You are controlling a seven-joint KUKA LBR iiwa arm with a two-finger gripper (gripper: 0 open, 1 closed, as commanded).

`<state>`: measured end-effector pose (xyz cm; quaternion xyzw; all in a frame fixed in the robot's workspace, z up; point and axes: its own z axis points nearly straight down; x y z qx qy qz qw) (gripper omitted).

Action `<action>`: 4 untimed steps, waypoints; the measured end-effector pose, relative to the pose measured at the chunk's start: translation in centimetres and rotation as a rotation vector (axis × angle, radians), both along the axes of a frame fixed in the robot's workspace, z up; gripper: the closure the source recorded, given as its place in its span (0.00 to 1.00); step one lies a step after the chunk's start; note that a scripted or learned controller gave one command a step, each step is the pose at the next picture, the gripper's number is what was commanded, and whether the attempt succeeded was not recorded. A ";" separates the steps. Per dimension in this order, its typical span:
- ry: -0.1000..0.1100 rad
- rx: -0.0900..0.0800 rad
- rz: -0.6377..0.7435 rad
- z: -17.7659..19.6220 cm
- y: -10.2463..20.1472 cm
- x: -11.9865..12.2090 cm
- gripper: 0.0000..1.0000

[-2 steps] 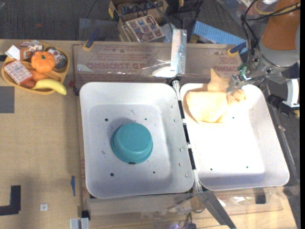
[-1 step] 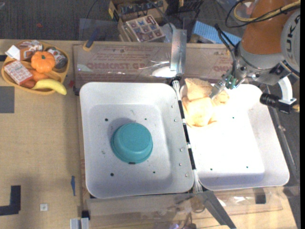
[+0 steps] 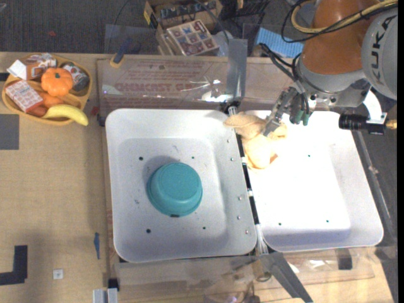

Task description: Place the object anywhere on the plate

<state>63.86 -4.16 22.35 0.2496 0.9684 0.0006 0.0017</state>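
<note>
Nearest me sits the left bin (image 3: 126, 232), with a teal plate (image 3: 175, 189), looking like an upturned bowl, in its middle. Across the divider, in the right bin (image 3: 315, 201), a pale yellow object (image 3: 257, 142) lies at the far-left corner, touching the bin wall. It looks soft and lumpy; its long axis runs roughly from the far corner toward me, the narrower end pointing away. Over its far end hangs the pincer (image 3: 278, 124); whether the fingers are spread or closed I cannot tell. The risk I see: so close to the wall, a finger could strike the rim, or pinch only a loose edge, so the object slips out before crossing to the plate.
</note>
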 end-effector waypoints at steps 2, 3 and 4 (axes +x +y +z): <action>-0.002 -0.001 0.503 0.0 10.8 -0.3 1.00; -0.006 0.000 0.505 0.3 16.0 0.0 1.00; -0.007 0.000 0.505 0.4 16.0 0.0 0.00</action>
